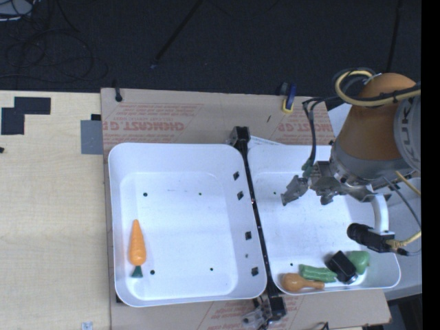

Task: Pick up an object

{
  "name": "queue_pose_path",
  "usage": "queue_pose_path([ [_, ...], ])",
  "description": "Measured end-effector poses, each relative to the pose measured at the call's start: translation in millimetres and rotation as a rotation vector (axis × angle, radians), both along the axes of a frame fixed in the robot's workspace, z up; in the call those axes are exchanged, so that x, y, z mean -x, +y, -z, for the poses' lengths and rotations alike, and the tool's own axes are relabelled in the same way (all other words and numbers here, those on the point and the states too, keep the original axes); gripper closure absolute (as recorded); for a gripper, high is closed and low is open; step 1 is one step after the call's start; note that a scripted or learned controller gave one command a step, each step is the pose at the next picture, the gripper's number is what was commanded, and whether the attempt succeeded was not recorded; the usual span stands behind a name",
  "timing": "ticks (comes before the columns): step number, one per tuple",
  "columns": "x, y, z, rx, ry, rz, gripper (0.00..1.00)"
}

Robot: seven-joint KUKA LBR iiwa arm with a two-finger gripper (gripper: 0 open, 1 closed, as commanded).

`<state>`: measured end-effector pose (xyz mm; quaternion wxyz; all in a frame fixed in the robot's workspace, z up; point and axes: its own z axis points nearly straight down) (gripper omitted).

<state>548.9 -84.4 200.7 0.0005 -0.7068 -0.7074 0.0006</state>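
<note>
My claw [297, 190] hangs over the right bin [275, 253], in its upper half, just right of the black divider [251, 205] between the two bins. Nothing sits between my fingers. Their tips look slightly parted, but at this slant I cannot tell for sure how wide the gap is, so I call it uncertain.

The white floor directly under me is bare, so closing here would catch nothing, I reckon. The nearest pickings lie along the right bin's near wall: a yellow-orange pear-like toy [300, 282], a green pod-like toy [317, 273] just right of it, a black block [342, 266] resting against that, and a pale green piece [359, 260] at the far end. They crowd together, touching or nearly so. My judgement: go for the pear-like toy at the cluster's open end, travel toward that near wall, line my fingers across its narrow part, then drop straight down, keeping clear of the rim.

A toy carrot [137, 244] lies alone in the left bin [172, 163], well across the divider from me. It's an easy shape, but a longer trip.

My wrist is bent so the claw points toward the divider, with the grey forearm and its orange band [377, 126] rising behind, away from the divider, cables looping beside it.
</note>
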Motion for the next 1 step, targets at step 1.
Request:
queue_pose_path([
  [1,0.1,-0.3,-9.7,-0.001,0.003,0.001,1.0],
])
